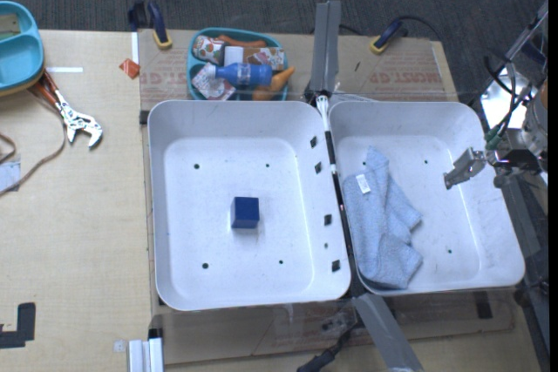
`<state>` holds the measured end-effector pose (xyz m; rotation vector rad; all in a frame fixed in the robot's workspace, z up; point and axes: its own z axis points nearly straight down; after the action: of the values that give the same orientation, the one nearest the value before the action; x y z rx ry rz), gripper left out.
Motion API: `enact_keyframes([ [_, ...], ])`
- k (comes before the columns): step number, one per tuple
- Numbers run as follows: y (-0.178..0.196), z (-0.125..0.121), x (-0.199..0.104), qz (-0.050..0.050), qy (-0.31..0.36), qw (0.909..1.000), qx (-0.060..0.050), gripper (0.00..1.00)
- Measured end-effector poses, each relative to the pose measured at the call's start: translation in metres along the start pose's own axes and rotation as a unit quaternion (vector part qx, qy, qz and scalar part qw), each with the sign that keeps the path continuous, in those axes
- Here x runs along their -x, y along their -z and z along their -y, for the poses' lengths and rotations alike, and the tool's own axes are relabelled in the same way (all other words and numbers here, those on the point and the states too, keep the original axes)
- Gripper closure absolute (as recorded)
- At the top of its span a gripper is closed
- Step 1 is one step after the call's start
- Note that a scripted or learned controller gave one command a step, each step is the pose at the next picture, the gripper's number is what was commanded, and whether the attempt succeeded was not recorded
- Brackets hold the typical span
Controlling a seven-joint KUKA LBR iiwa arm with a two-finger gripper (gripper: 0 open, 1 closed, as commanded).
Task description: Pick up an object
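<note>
Gripper (pixel 459 170) hangs over the right bin (pixel 488 261); whether it is released or clenched cannot be told. Nearest lies a blue-grey cloth (pixel 384 226), probably soft and light: pinch a raised fold. A blue block (pixel 246 212) in the left bin (pixel 174 274) looks rigid, graspable across flat sides.

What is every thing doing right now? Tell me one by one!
blue block: sitting flat in the left bin, nothing touching it.
grey cloth: crumpled, lying in the right bin.
gripper: over the right bin's right side, apart from the cloth.
teal bowl: behind the bins, full of small things.
wrench: lying flat on the bench.
</note>
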<state>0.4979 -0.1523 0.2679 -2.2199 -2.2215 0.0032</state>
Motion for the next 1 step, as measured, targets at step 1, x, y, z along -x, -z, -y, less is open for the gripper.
enact_keyframes([
  [1,-0.0092,-0.0370,-0.0813,0.000,-0.081,0.9967,0.000,0.00],
])
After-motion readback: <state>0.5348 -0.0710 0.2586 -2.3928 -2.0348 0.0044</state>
